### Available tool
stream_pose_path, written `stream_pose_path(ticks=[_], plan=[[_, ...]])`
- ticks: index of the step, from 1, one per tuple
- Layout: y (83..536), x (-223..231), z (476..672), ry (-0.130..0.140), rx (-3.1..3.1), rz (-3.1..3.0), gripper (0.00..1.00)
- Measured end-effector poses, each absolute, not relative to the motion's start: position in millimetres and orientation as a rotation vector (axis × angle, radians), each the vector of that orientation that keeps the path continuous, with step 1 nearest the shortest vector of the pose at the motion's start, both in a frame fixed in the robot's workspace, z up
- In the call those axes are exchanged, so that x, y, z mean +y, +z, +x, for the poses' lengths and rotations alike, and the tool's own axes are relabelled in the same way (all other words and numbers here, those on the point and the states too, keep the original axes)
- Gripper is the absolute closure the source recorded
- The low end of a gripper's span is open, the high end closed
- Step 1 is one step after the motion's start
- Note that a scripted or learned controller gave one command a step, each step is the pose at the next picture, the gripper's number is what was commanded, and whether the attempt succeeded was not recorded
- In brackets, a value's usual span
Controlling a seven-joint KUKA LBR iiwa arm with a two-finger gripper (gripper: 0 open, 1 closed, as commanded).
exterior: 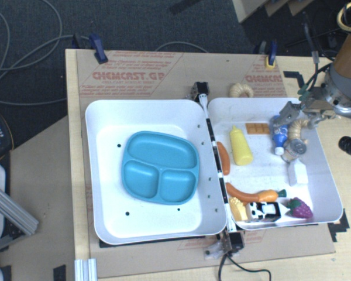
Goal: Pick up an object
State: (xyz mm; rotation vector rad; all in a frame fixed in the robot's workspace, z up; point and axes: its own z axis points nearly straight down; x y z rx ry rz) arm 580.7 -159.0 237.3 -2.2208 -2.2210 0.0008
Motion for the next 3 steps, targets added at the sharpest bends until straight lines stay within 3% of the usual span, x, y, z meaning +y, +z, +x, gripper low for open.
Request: stream_pose_path(ticks=[1,2,3], plan=[[107.7,-94.5,627.4,0.005,-2.222,-2.206,0.0],[82.5,-102.9,607.1,0.006,-2.217,-2.218,0.0],[95.1,-102.6,609.2,-0.001,-2.221,-2.222,1.0]])
